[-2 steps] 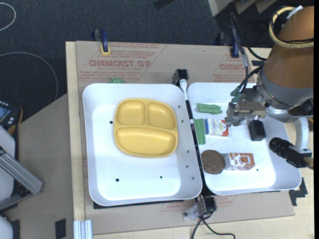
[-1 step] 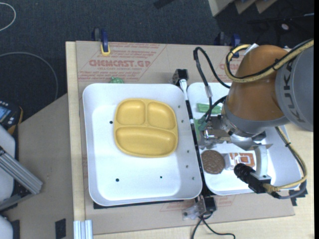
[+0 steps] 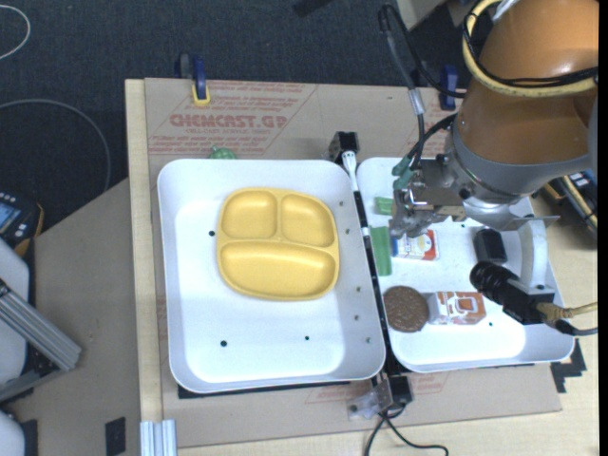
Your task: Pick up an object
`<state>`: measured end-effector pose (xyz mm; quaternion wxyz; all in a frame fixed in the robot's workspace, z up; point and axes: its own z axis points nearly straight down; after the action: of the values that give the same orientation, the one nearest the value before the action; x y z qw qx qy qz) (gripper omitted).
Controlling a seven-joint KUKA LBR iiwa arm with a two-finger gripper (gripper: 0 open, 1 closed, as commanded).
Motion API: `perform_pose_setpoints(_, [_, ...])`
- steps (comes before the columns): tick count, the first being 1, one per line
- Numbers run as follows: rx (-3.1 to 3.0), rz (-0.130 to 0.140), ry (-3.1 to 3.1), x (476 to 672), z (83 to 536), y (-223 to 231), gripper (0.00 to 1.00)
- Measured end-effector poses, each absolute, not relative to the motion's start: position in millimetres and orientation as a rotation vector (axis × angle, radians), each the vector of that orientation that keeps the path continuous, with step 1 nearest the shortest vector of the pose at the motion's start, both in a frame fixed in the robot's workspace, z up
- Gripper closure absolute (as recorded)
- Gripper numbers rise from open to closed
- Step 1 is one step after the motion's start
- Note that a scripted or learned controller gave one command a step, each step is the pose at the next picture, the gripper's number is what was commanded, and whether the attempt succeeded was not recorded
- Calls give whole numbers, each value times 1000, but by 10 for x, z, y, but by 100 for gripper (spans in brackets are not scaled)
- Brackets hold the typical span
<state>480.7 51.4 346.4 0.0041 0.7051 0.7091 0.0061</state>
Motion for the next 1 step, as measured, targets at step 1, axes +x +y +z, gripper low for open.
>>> perform_pose_setpoints(1, [2214, 9, 2225, 4798, 3771, 830, 100])
